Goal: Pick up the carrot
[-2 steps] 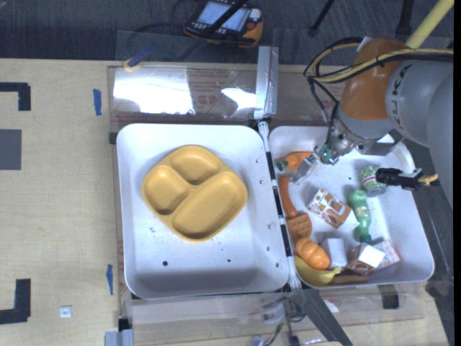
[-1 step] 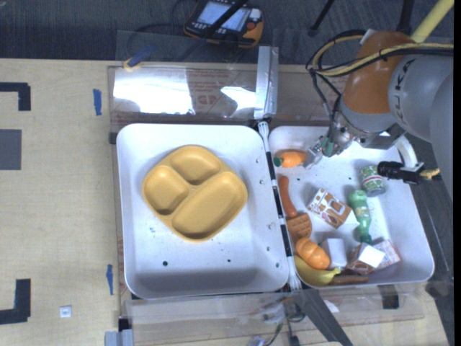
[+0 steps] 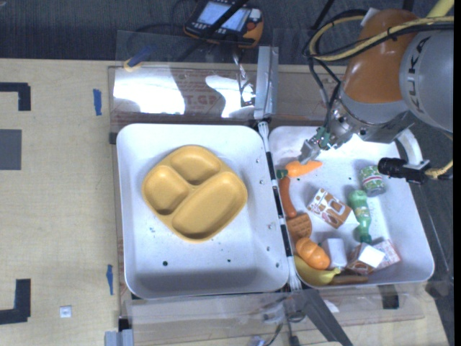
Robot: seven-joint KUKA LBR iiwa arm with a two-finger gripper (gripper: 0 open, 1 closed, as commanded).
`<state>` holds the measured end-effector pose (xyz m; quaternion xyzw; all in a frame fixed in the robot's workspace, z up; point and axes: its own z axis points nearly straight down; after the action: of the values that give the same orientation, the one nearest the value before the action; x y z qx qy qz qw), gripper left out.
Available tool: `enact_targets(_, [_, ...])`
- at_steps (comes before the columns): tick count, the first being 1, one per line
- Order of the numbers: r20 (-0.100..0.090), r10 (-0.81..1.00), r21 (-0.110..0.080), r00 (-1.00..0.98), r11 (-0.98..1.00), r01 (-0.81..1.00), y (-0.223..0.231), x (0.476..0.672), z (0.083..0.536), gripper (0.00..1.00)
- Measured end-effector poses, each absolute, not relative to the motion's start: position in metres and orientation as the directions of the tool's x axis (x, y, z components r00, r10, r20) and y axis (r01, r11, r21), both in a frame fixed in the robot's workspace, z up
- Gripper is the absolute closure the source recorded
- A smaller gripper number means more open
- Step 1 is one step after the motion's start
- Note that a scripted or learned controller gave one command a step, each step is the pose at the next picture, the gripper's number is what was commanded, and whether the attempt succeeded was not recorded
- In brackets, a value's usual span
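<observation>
Toward two o'clock in the right-hand shallow white bin (image 3: 421,244), the small orange carrot with a green top (image 3: 302,169) lies flat near the far-left corner. Two-finger gripper (image 3: 314,148) hangs just above its orange end, apart from it. Whether the jaws are spread or closed, cannot tell. Step in hand looks like the approach. Next move probably calls for a short descent toward seven o'clock, straddling the carrot crosswise before closing.
</observation>
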<state>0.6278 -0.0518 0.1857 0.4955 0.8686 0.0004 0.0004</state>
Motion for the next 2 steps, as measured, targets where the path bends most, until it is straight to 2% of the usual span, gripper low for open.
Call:
enact_targets(1, [0.0,0.861,0.001,-0.508,0.508,0.861,-0.052,0.628,0.185,0.0])
enact_targets(2, [-0.004,0.811,0.004,-0.584,0.584,0.811,-0.111,0.645,0.087,0.0])
